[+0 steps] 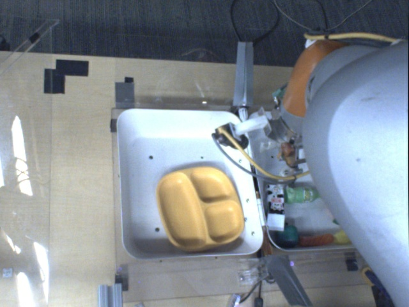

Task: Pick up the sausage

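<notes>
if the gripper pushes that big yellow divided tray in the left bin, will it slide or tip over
Probably slide: the yellow divided tray sits low, wide and flat on the left bin floor. It looks like light moulded plastic. Rounded, smooth edges may slip from a pinch.

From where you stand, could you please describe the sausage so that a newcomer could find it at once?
Look in the shallow white right bin, partly under the big grey arm. Along its near edge lies the thin reddish-brown sausage, between a dark green lump and a yellow item; it alone is long and reddish.
</notes>
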Tool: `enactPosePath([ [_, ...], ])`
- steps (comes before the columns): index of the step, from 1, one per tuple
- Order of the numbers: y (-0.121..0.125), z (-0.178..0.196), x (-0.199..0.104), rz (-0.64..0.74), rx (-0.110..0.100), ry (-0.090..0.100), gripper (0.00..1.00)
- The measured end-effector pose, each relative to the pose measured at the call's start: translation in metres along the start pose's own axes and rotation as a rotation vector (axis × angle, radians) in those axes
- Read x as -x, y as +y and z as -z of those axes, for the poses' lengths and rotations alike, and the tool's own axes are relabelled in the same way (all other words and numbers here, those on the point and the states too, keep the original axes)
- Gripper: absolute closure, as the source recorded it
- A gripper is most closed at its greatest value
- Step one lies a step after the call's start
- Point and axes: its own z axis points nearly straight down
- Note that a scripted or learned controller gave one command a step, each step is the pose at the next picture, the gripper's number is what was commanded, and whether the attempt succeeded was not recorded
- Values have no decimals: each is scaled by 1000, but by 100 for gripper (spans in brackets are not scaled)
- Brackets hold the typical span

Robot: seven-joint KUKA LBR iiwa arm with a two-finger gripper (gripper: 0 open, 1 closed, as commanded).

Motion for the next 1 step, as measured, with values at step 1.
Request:
enactPosePath([
  [1,60,0,-28,27,3,0,0],
])
